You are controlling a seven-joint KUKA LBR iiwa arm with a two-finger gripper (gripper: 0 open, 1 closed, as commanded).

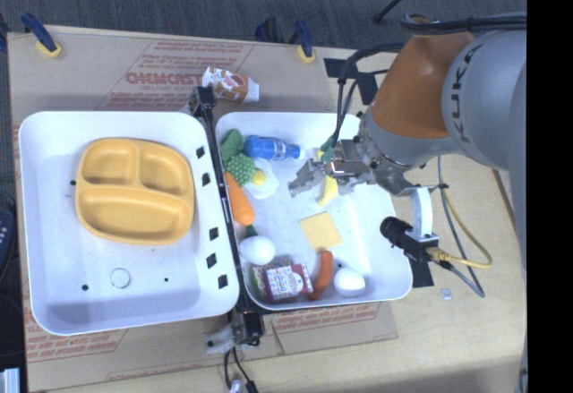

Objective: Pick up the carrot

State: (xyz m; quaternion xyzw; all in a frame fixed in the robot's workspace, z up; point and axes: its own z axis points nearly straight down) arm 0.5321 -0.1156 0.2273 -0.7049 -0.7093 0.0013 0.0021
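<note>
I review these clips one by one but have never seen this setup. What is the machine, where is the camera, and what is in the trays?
One camera looks down at a slant on a bench with two white bins. The grey and orange arm reaches in from the right; its gripper hangs over the right bin, above toy food. The carrot it should pick up lies apart from it along that bin's left wall, beside a white egg. A cheese slice, blue bottle and sausage lie nearby. The left bin holds a yellow divided plate.
</note>
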